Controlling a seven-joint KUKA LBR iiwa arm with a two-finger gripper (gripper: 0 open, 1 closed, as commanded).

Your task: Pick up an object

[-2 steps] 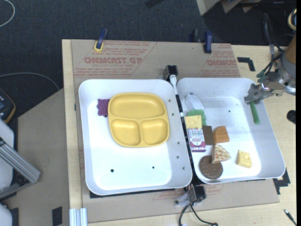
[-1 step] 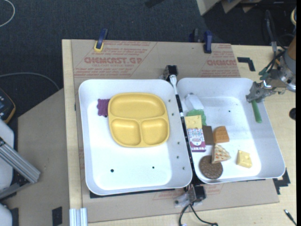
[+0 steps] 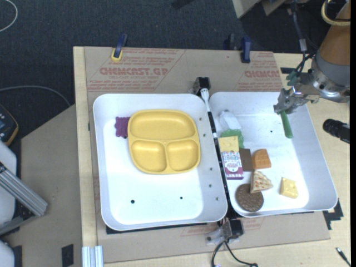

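Observation:
My gripper (image 3: 285,105) hangs over the upper right part of the right bin (image 3: 317,154). It is shut on a slim green stick (image 3: 287,124), which points down from between the fingers toward the bin floor. Lower in the same bin lie several toy foods: a yellow cheese block (image 3: 228,144), a red and white packet (image 3: 232,163), an orange-brown toast piece (image 3: 261,159), a triangular sandwich (image 3: 260,181), a round brown cookie (image 3: 248,198) and a cheese wedge (image 3: 288,187).
A white lump (image 3: 227,118) and a green piece (image 3: 233,133) sit by the right bin's left wall. The left bin (image 3: 108,193) holds a yellow divided plate (image 3: 164,141) and a purple piece (image 3: 121,126). Clamps stand at the bench's far edge.

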